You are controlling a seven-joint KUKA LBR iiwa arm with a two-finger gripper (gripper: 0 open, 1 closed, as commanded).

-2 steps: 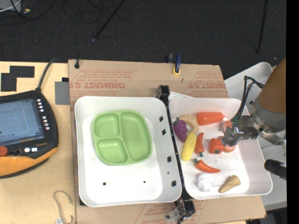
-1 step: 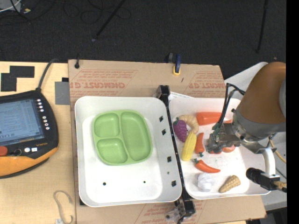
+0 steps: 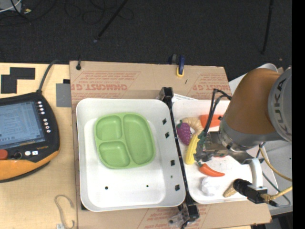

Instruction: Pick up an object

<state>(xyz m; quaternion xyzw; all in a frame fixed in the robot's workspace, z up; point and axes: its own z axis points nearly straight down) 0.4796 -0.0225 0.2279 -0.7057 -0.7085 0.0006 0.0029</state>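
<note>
The arm's wrist hangs low over the right bin (image 3: 217, 197), at the right centre of the frame, and its gripper (image 3: 206, 152) reaches down among a tight cluster of toy food: a yellow corn cob (image 3: 191, 149) just to its left, a purple bunch of grapes (image 3: 184, 132) above that, a red chili pepper (image 3: 211, 171) just below, and a white lump (image 3: 208, 186) lower still near the bin's front rim. An orange piece (image 3: 210, 120) shows above the wrist, partly covered by it. Any of these could serve as the object to pick, and the corn and the pepper look the nearest candidates. The main risk here is crowding: with corn and pepper lying so close, closing could catch an edge of one and push the other aside, or pinch two at once and drop both on the lift. The corn also lies close to the divider between the bins, which could block one side of a grasp. Whether the jaws are spread or pressed together cannot be told, since the bulky wrist and dark cabling cover that area. A tan object (image 3: 229, 191) at the lower right is hard to identify, possibly another toy. The left bin (image 3: 124, 194) holds a green divided tray (image 3: 125, 140), well apart from the action.
</note>
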